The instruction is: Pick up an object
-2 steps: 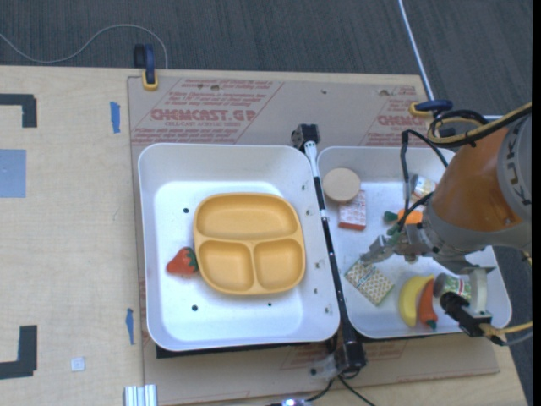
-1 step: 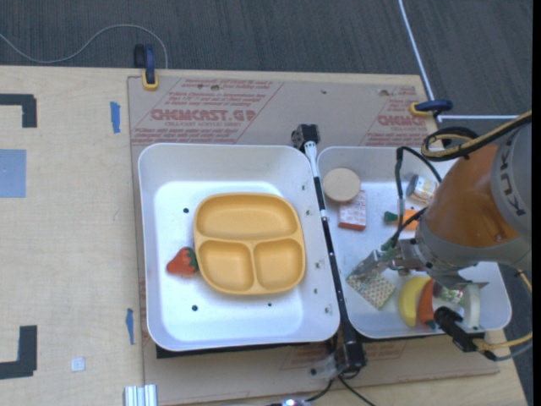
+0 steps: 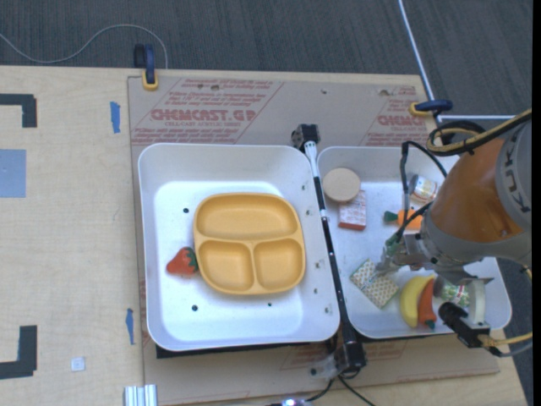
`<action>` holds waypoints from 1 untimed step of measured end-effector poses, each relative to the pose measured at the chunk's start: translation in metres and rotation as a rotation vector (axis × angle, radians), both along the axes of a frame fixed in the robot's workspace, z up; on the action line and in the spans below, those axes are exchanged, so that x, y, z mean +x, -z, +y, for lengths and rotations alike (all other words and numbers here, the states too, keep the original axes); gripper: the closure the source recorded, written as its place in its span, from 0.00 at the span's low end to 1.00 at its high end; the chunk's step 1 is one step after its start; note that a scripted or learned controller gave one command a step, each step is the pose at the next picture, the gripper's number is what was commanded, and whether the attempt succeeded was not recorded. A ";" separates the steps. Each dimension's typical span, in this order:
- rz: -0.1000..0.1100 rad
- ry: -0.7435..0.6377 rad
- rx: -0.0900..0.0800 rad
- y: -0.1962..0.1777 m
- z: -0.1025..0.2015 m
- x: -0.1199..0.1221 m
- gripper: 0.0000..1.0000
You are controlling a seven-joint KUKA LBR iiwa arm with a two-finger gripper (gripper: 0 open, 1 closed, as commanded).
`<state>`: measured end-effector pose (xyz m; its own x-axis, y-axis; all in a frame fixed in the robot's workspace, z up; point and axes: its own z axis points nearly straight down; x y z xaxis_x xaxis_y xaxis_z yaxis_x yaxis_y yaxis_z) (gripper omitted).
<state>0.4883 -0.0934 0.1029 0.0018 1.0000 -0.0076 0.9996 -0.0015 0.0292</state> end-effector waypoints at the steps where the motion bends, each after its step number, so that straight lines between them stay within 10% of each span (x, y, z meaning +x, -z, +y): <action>1: 0.027 -0.004 0.009 -0.082 0.077 -0.008 1.00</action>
